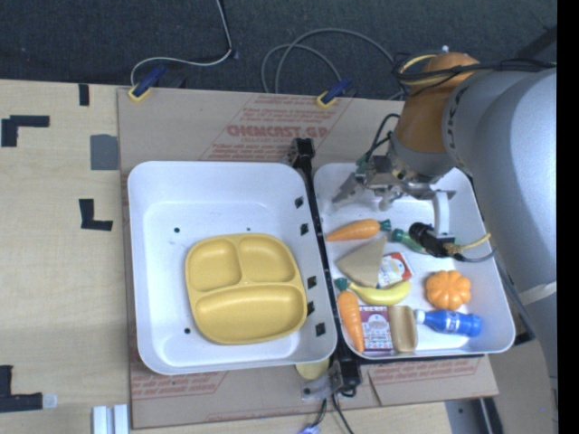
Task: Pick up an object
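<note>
while the arm (493, 143) reaches in from the right, its gripper (371, 197) hangs over the far left corner of the right bin (488, 211), and whether it is released or clenched cannot be told; nothing shows in its grasp. just near it a carrot (354, 231) lies by the bin's left wall, with a tan wedge (362, 262), a banana (380, 291) and a pumpkin (448, 288) in the middle, and a second carrot (349, 319), a box (374, 327) and a blue bottle (450, 323) along the near edge. the left bin (154, 197) bears a yellow tray (244, 287).
</note>
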Controlling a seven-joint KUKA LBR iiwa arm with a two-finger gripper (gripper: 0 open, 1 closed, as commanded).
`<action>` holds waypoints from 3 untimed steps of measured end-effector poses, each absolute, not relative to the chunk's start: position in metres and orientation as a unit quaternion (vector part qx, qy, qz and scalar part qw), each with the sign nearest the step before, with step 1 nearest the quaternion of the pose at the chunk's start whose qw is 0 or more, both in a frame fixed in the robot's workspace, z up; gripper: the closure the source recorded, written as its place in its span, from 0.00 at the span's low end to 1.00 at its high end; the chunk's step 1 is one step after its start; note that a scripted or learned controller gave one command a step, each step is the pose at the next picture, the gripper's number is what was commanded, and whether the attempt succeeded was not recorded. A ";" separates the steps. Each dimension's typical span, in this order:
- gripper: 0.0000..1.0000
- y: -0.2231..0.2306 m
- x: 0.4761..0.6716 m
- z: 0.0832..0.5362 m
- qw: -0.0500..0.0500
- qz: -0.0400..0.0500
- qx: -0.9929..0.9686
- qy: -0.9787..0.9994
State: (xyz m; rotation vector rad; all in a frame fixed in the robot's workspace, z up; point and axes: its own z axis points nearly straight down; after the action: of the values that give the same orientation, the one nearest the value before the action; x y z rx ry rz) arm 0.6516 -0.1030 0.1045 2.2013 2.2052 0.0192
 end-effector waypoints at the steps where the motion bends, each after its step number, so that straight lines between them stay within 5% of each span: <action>1: 0.00 -0.094 0.593 0.085 0.001 0.000 0.707 0.707; 2: 0.00 -0.110 0.646 0.085 0.002 0.001 0.706 0.708; 3: 0.00 -0.116 0.591 0.087 0.002 0.001 0.707 0.707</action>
State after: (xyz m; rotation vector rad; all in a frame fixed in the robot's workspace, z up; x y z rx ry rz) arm 0.5912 -0.1160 0.0866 2.2188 2.2180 0.0029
